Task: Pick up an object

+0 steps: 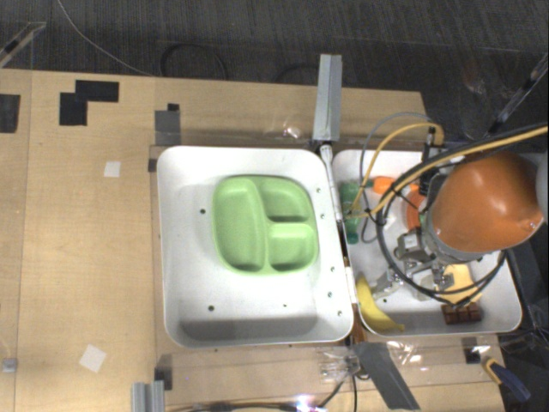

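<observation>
Two white bins sit side by side on the wooden bench. Left bin (184, 316) holds a green divided tray (262, 224), lying flat near the middle, slightly toward the back.

The arm (485, 202) is down over the right bin (506, 316); its orange band covers much of that bin's middle. Gripper (418, 269) sits low inside the bin, below the band, wrapped in cables. Cannot tell how it is set: hardware and wires block the tips.

Objects in the right bin:
- Banana (373, 307), front-left corner, against the wall shared with the left bin. It lies just left of the gripper and a little nearer the front; whether they touch is unclear.
- Brown block (461, 315), front edge, right of the gripper, apart from it.
- Pale yellow piece (459, 275), just right of the gripper, partly under the arm.
- Green item (349, 197), back-left, by the dividing wall, well behind the gripper.
- Orange item (383, 184), next to the green one, partly behind cables.

Nothing can be seen lifted off the bin floor.
</observation>
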### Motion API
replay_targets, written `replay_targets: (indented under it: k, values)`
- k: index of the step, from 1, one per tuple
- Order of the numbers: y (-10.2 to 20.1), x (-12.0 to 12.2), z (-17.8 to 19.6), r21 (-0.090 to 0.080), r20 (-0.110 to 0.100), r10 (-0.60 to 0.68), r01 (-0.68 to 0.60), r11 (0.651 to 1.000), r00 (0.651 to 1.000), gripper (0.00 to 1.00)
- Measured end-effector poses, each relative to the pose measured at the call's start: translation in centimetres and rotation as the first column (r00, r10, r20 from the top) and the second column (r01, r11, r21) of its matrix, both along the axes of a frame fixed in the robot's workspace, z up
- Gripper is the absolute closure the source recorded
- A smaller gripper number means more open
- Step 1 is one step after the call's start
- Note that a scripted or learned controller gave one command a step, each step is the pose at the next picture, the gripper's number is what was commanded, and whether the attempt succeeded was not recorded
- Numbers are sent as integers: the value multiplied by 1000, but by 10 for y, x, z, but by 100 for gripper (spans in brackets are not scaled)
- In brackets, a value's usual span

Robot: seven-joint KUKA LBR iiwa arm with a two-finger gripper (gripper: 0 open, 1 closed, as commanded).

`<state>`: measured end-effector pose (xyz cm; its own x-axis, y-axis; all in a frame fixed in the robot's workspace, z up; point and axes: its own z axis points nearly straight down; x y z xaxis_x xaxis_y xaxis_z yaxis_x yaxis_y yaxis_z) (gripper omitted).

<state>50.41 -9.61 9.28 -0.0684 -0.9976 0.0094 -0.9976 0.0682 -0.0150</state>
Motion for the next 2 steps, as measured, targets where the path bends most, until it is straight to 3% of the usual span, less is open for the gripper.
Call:
replay_targets:
  k: [1, 2]
  values:
    - [6, 4, 12, 12, 16, 1, -1, 1000, 1000, 100]
    - [55, 90, 168, 11, 2, 137, -137, 991, 991, 100]
